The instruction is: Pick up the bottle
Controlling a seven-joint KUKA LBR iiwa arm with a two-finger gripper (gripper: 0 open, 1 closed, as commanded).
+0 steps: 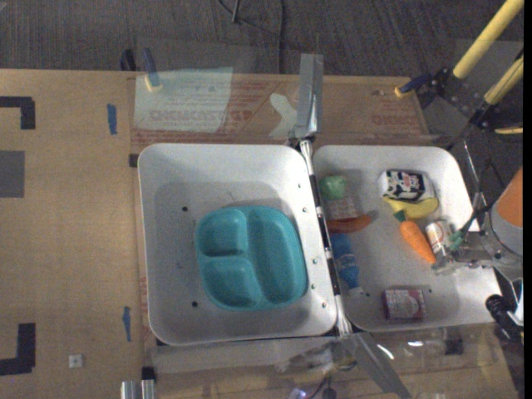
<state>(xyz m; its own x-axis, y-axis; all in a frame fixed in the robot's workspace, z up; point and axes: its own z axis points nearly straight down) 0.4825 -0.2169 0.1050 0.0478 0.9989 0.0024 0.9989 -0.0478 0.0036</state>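
Down below, the brown surface (pixel 66 223) is wide and bare on the left. The left bin (pixel 151 169) holds a blue-green plate (pixel 249 256) with bare white floor around it. In the right bin (pixel 455 163), the bottle (pixel 345 268) lies along the left wall. The claw (pixel 450 254) is near the right wall, beside a carrot (pixel 416 239). I cannot tell if it is spread or pressed together.
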